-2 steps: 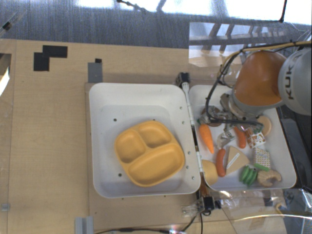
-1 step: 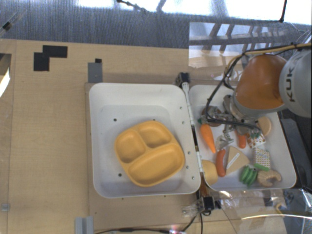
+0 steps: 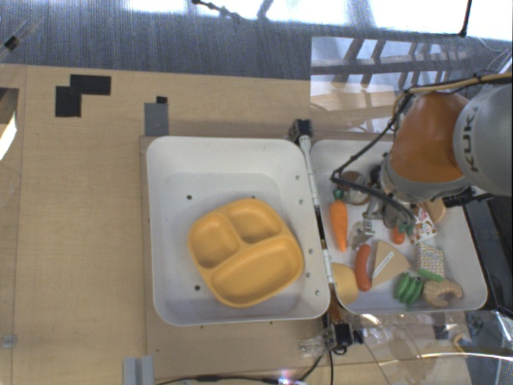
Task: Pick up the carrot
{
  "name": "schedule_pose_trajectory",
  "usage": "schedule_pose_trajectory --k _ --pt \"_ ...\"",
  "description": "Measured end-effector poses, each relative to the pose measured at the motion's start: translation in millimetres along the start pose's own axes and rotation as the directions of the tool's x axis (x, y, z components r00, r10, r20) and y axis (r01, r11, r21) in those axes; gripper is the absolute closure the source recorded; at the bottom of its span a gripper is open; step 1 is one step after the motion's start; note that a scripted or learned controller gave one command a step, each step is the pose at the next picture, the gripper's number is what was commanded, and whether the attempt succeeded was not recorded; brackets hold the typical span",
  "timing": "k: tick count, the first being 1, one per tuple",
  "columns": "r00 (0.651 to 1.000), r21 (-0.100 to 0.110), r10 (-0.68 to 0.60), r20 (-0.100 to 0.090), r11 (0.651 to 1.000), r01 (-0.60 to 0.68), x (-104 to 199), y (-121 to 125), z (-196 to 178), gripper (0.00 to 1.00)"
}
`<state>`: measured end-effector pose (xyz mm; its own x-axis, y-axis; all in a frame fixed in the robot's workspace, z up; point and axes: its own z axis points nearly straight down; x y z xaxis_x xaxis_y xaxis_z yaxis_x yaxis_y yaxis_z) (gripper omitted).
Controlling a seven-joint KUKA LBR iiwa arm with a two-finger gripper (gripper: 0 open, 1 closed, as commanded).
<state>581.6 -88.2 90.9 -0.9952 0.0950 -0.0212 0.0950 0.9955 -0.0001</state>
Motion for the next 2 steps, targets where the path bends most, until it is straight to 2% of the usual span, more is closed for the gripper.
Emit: schedule_pose_trajectory --k 1,2 --pt "0.923 -0.002 0.385 -0.004 0.923 -0.385 -2 55 -99 0.0" --pt "0.928 0.005 0.373 -0.011 0.928 -0.373 40 -1 -4 0.0"
